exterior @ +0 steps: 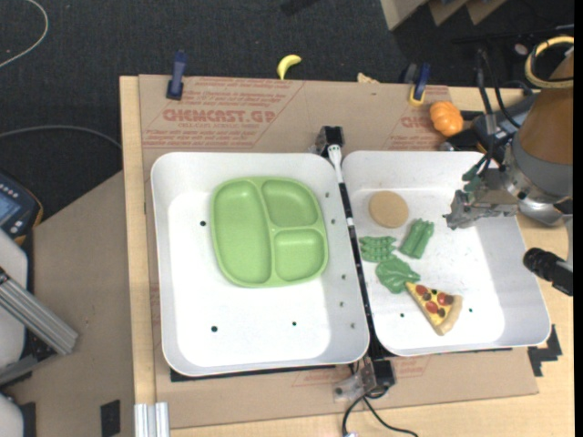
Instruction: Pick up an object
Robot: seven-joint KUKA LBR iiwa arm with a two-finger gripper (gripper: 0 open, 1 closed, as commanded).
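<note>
Pizza slice (434,306), well apart from jaws (460,214)

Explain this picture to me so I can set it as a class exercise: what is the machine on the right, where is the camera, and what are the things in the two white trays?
The picture comes from one camera fixed above a bench, looking down at a slant. The machine at the right is a robot arm, grey with an orange band; its gripper hangs over the right bin. I cannot tell from here whether it is open or shut, and nothing shows in it.

The left bin holds a green divided plate. The right bin holds toy food: a round tan cookie, a pizza slice and a few green pieces between them. An orange toy and a yellow one lie outside the bins at the far edge of the bench.

The arm's job is to pick up one object.
</note>
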